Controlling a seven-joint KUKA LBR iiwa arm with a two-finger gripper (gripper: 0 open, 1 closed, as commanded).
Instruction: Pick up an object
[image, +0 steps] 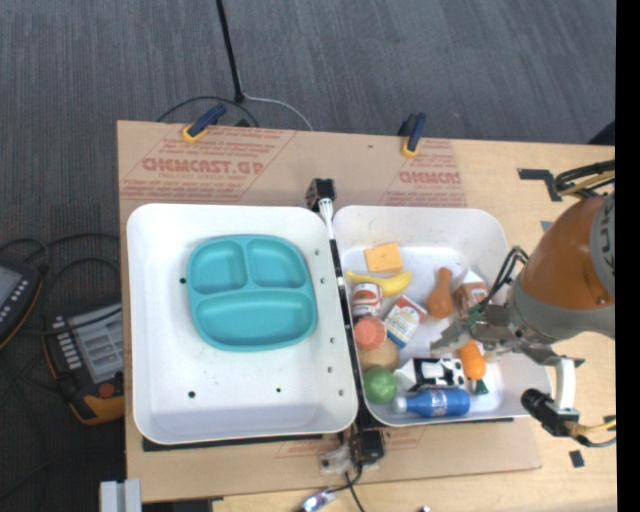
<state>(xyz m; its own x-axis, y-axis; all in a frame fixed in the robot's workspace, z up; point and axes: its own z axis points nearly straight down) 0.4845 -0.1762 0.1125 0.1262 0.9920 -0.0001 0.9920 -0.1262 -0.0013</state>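
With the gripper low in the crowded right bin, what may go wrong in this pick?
The gripper sits among tightly packed toys, so its fingers may push the orange carrot or the brown bottle aside instead of gripping. The blue bottle lies close to the bin wall, so a nudge could wedge it there.

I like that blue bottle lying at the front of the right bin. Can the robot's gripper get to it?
Probably yes. The blue bottle lies on top with nothing over it, and the gripper hangs just above, near the orange carrot-shaped toy beside it.
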